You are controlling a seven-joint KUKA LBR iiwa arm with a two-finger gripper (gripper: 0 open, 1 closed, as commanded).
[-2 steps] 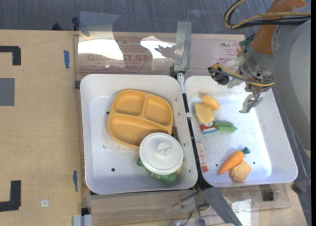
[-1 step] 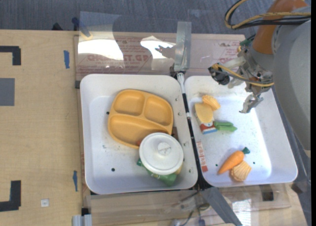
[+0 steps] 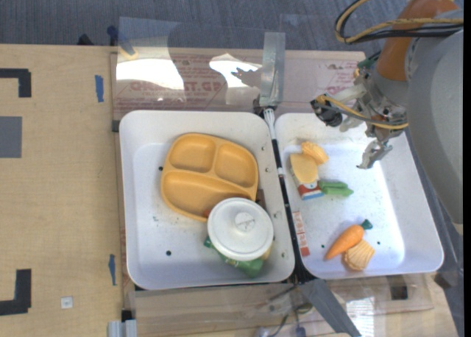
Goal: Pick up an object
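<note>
- Hanging over the upper right part of the right bin [image 3: 419,251], my tool [image 3: 373,154] points down, with nothing between its fingers; I cannot tell how wide they stand.
- Nearest to my tool, to its left, lies a small yellow toy [image 3: 314,152], with a tan block [image 3: 303,168] just below it.
- Beside that block lies a green piece [image 3: 335,189] with a red and blue end.
- Well below my tool, near the bin's front, a toy carrot [image 3: 344,240] touches a tan shell-like piece [image 3: 359,256].
- Resting in the left bin [image 3: 140,203] are a yellow divided plate [image 3: 210,166] and a white lidded bowl [image 3: 240,226] overlapping its near edge.
</note>
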